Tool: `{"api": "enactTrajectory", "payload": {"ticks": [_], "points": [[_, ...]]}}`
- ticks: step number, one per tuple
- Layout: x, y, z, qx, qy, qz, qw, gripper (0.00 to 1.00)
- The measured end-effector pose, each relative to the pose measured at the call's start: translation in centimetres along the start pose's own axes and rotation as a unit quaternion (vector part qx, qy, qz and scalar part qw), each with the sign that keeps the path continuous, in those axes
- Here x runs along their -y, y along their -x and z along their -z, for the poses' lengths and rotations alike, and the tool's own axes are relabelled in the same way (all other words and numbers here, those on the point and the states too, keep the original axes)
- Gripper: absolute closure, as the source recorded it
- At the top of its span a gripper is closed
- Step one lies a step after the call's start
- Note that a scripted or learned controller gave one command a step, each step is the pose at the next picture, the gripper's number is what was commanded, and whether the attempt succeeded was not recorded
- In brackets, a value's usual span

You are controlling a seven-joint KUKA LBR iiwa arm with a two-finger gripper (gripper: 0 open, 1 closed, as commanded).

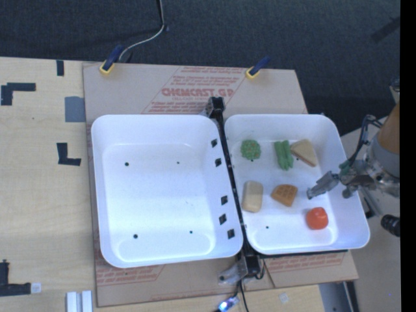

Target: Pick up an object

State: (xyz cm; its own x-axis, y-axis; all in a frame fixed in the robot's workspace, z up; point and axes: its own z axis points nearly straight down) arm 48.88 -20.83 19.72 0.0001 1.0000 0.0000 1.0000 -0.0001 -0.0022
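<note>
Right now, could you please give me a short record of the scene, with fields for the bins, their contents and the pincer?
left bin: white, shallow, no objects seen inside
right bin: white, shallow, holds six objects
back row: green round piece, green long piece, tan wedge
front row: pale block, orange-brown square, red round piece
pincer: over the right bin's right side, above the red round piece in the image, nothing seen between its fingers

Red print reading "CHEMCAST GP" (197, 92) stands on the brown board (286, 90) under the two bins, near its far edge. Fainter red lines of print around it and along the board's near edge are too small to read.
</note>
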Motion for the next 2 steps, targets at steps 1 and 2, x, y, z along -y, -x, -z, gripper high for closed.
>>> {"api": "enactTrajectory", "payload": {"ticks": [1,2], "points": [[0.3,-1.7,12.9,0.002,0.008,0.002,1.0,0.0],[0.5,-2.0,21.2,0.002,0.006,0.001,1.0,0.0]]}}
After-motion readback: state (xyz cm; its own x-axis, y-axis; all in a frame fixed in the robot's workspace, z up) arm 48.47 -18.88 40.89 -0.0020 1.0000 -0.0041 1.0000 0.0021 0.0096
